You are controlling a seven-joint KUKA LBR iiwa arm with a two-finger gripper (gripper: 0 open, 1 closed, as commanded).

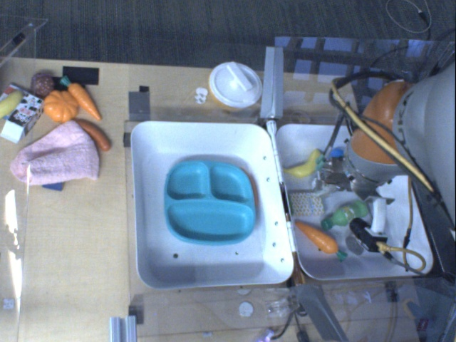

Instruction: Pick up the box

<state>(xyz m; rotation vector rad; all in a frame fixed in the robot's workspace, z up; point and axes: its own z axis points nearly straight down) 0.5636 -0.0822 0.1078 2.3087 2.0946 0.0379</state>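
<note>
A small box (307, 204) with a speckled grey-and-white face lies flat in the right bin (420, 255), close to its left wall. My gripper (325, 179) hangs low over the right bin, just above and to the right of the box, with the arm coming in from the right. A yellow banana (305, 166) lies just left of the gripper. Nothing is visibly held, and the wrist hides the bin floor behind the gripper.
An orange carrot (317, 236) and a green toy (345, 214) lie in the right bin below the gripper. The left bin (142, 191) holds a blue divided plate (210, 200). A white lid (236, 84) sits behind the bins. At far left lie a pink cloth (57, 155), toy vegetables (68, 104) and a small carton (20, 114).
</note>
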